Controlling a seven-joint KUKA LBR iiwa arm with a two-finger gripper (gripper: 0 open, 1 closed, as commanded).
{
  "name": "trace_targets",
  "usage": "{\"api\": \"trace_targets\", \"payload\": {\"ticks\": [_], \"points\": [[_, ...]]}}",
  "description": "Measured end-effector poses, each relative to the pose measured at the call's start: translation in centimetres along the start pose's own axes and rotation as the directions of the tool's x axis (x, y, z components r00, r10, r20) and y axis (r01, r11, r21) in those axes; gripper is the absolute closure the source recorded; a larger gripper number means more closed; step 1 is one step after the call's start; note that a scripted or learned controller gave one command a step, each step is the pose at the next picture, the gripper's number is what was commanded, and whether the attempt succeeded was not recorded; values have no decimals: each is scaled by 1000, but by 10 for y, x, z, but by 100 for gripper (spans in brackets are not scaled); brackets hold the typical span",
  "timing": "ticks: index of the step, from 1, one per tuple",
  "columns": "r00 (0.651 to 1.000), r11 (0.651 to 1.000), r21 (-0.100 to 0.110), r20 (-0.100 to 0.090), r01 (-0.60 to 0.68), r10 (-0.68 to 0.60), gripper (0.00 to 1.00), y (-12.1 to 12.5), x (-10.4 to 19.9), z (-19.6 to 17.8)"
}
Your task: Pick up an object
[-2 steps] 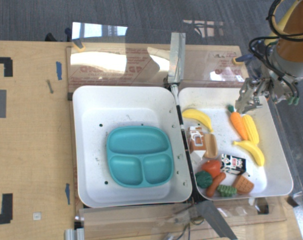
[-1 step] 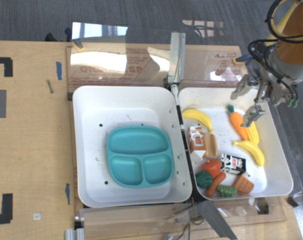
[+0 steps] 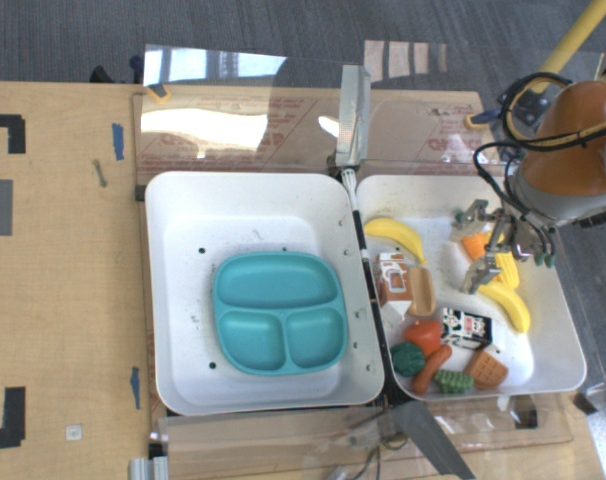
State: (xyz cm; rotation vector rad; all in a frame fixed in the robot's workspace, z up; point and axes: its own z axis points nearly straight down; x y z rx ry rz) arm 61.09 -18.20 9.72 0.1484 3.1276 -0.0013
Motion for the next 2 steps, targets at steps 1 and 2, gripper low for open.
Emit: {"api": "trace_targets", "payload": {"ticks": [1, 2], "points": [[1000, 1000, 1, 9, 0, 0, 100, 1, -2, -12], [994, 994, -1, 8, 107, -107, 100, 77, -15, -105]]}}
